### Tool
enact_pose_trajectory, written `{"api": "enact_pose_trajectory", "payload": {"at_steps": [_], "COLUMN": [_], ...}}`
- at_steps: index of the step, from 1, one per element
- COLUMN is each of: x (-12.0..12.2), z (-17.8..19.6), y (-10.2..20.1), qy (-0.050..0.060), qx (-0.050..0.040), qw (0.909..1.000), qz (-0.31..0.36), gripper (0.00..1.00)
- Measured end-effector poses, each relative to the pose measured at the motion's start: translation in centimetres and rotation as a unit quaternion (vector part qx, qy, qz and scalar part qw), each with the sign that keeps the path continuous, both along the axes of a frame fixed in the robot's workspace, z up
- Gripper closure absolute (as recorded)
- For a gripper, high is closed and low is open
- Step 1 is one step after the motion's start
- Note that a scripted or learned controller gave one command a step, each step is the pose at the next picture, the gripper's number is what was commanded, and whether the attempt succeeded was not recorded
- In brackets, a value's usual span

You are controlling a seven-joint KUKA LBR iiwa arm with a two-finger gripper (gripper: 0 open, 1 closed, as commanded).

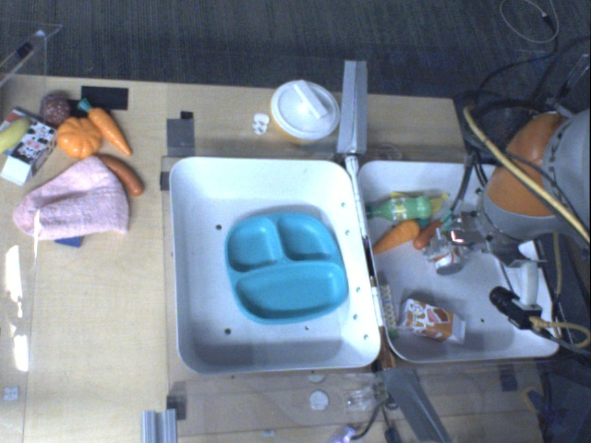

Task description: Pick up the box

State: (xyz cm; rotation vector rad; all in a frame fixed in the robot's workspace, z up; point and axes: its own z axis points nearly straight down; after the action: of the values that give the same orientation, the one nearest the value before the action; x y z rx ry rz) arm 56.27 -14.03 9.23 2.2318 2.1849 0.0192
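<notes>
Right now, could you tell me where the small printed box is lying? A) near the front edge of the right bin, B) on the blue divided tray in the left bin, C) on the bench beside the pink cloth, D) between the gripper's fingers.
A: the box lies flat on the floor of the right bin near its front edge, apart from the gripper, which hovers farther back by the carrot.

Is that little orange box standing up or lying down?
Lying down. The box rests flat on its broad face on the right bin's floor, near the front edge.
</notes>
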Motion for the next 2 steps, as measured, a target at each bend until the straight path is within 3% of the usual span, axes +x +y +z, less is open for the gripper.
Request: {"api": "enact_pose_trajectory", "payload": {"at_steps": [1,2], "x": [5.9,10.1], "z": [-0.2,-0.4], "y": [-0.8,-1.0], "qy": [0.003,0.025], "qx": [-0.0021,0.0028], "qw": [0.9943,0.9983], "qz": [0.106,0.053], "gripper": [1.0,1.0]}}
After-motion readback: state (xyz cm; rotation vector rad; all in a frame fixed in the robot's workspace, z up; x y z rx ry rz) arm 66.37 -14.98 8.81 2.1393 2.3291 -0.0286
